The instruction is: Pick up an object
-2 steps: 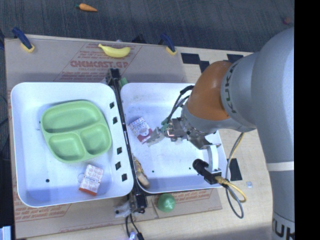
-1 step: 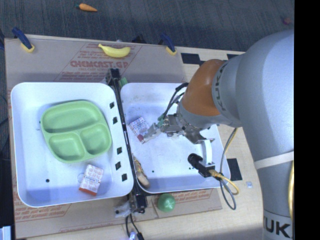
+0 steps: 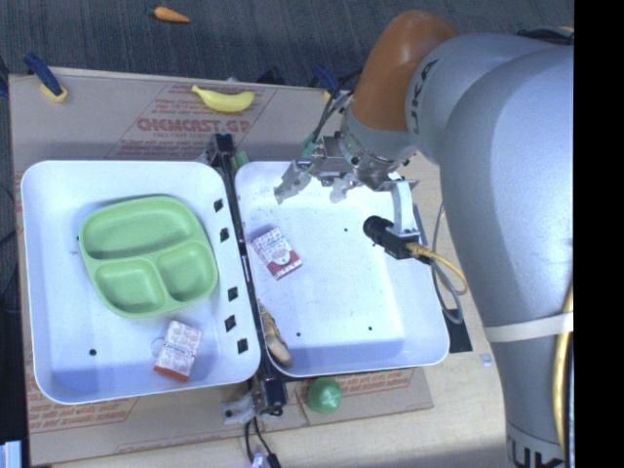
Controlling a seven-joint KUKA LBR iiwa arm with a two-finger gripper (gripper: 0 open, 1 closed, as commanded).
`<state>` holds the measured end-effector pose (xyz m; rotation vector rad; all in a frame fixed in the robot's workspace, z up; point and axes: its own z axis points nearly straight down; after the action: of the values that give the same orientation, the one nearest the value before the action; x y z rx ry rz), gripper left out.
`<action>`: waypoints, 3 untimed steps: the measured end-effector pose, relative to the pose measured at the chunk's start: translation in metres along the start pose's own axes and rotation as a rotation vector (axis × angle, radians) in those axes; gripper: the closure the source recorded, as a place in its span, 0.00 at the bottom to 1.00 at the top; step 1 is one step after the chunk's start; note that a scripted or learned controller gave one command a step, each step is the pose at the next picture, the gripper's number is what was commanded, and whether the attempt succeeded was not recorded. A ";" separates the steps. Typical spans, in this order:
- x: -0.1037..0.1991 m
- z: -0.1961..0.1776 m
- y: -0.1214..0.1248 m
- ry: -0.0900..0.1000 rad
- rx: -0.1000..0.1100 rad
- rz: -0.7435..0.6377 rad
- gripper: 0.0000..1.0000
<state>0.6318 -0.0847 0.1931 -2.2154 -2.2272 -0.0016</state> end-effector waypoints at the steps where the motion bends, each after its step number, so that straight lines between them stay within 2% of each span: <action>1: -0.084 0.097 0.023 0.000 0.006 0.003 0.00; 2: -0.082 0.084 0.025 0.000 0.003 -0.004 1.00; 3: -0.019 0.006 0.007 0.001 0.000 -0.001 1.00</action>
<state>0.6390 -0.1040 0.1866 -2.2143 -2.2272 -0.0027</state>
